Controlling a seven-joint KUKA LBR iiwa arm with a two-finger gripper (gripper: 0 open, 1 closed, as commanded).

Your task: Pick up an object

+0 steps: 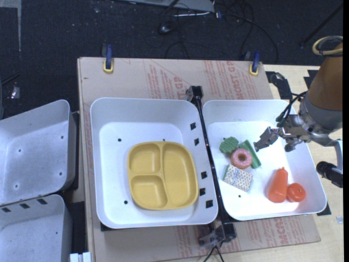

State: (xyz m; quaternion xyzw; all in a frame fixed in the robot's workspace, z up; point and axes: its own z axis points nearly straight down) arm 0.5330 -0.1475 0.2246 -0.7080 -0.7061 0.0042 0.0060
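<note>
The arm reaches in from 3 o'clock over the right bin, and its jaws hang at about 2 o'clock from the cluster of toys, apart from all of them. They appear parted and grasp nothing.

The nearest candidates are the green piece and the pink donut, which touch each other; a green stick lies against the donut's 3 o'clock side. Below them sits a patterned square, and toward 4 o'clock the orange bottle with a red ball beside it.

To do this well, I would pick the green piece, move toward 8 o'clock until centred over it, descend straight, and close across its narrow width. The crowding is the risk: a jaw could catch the donut. The left bin holds a yellow tray.
</note>
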